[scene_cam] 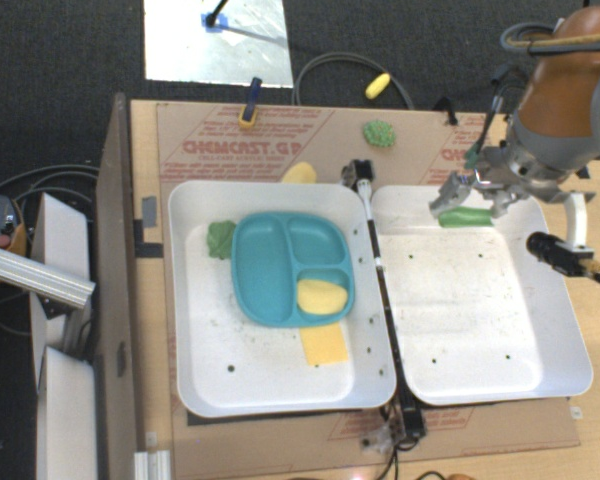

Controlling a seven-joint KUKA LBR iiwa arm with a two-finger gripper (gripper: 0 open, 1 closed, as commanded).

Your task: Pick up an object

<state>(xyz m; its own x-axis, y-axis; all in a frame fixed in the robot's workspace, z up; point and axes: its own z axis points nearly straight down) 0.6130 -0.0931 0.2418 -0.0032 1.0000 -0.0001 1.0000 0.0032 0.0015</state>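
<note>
Teal divided plate (280, 273); yellow lemon-shaped piece (321, 296); yellow slice (325, 346); green leafy piece (220, 238); green stick (466, 217); white bins (195, 368); grey arm, orange band (565, 83).

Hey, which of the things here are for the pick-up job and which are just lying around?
For the job:
pincer
green stick at the pincer
blue tray
yellow lump in the tray
yellow slab
green leafy piece

Lying about:
green lump on the cardboard
yellow piece on the dark floor

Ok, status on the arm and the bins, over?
Gripper over right bin's far edge, green piece just under it. Grip unconfirmed. Blue tray, yellow items in left bin.
</note>
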